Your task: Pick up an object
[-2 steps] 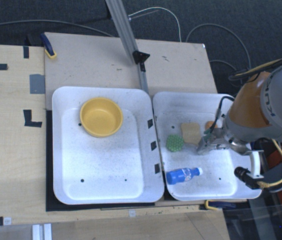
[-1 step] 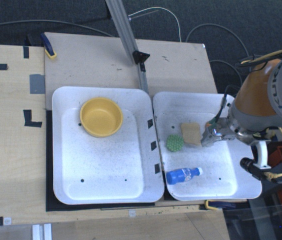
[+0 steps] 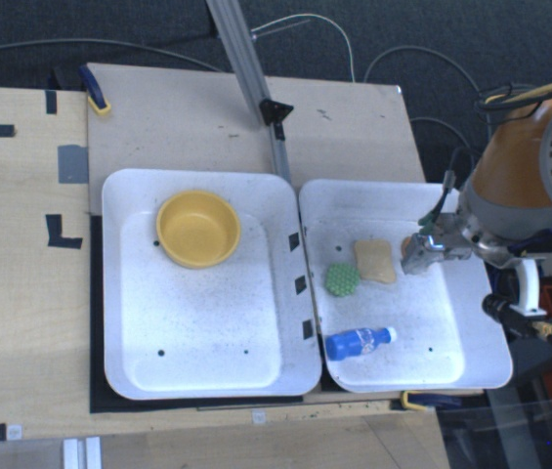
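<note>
In the right bin [image 3: 451, 360] lie a tan sponge [image 3: 375, 260], a green scrubby ball [image 3: 342, 279] and a blue bottle with a white cap [image 3: 359, 342]. A yellow bowl [image 3: 197, 228] sits in the left bin [image 3: 207, 350]. My gripper [image 3: 418, 253] hangs over the right bin just right of the tan sponge, apart from it or barely at its edge. Nothing shows between its tips.
A grey metal pole [image 3: 246, 57] slants down from the top to the ridge between the bins. Cables [image 3: 393, 57] lie on the dark floor behind the bench. The arm's orange band [image 3: 515, 169] looms over the right bin's right rim.
</note>
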`<control>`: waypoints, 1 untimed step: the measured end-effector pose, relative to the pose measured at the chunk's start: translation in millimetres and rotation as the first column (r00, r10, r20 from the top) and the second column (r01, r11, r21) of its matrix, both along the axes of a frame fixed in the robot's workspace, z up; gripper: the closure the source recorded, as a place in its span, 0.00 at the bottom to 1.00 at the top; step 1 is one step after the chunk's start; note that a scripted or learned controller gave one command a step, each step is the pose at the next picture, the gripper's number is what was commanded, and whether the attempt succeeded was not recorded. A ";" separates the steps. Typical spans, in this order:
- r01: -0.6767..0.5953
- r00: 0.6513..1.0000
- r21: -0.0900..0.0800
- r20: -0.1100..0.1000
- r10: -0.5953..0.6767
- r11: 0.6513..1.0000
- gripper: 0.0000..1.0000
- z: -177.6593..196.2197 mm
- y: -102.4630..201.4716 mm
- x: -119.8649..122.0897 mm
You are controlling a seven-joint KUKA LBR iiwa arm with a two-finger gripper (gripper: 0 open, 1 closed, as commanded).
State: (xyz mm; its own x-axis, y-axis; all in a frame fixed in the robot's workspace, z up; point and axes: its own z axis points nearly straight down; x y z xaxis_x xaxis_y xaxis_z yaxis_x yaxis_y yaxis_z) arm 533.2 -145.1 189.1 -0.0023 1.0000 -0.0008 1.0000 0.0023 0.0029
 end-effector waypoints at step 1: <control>0.000 1.000 -0.001 0.002 0.000 1.000 1.00 52.7 0.2 1.3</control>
State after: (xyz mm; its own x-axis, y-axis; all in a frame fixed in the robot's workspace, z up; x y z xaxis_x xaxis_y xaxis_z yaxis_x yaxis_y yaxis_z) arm 534.5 -144.9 241.8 -0.0020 1.0000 -0.0015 1.0000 0.0020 0.0045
